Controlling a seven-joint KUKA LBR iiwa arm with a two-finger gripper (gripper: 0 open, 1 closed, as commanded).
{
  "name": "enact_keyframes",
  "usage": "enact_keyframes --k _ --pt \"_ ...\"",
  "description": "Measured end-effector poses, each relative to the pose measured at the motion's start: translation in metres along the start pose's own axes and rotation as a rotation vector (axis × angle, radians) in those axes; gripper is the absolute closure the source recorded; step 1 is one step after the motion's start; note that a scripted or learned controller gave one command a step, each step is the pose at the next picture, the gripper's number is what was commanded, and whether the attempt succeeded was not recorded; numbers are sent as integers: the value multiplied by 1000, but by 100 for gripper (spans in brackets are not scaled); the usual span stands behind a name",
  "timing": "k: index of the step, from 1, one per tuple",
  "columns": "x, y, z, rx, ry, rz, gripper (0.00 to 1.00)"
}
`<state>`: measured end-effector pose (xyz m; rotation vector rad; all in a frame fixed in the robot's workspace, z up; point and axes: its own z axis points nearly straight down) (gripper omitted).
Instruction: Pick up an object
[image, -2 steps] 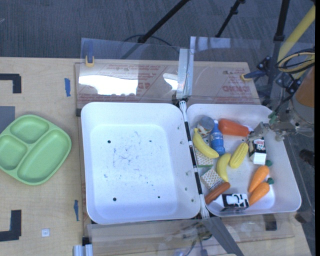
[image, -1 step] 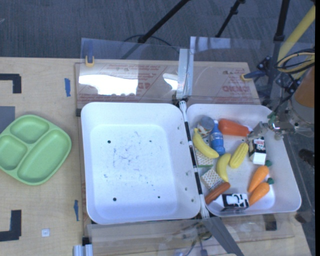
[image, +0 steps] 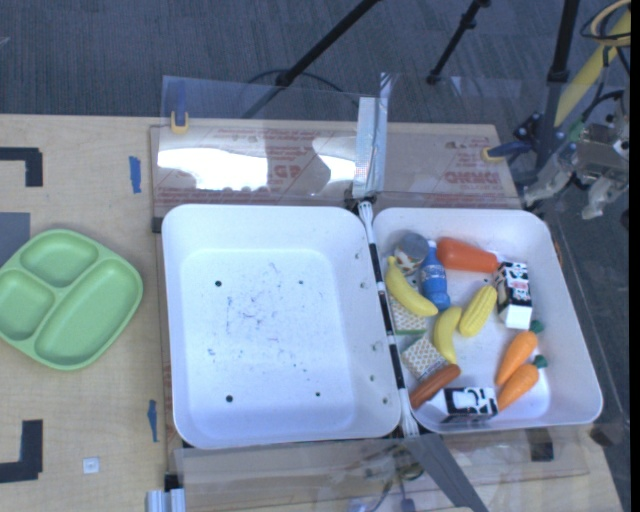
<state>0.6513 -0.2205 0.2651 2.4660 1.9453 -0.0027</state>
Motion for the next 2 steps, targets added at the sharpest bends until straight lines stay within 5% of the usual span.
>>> enact_keyframes --k 1,2 --pt "20 -12 135 -1 1 -119 0" --pt "7 -45 130 4 3 -284 0"
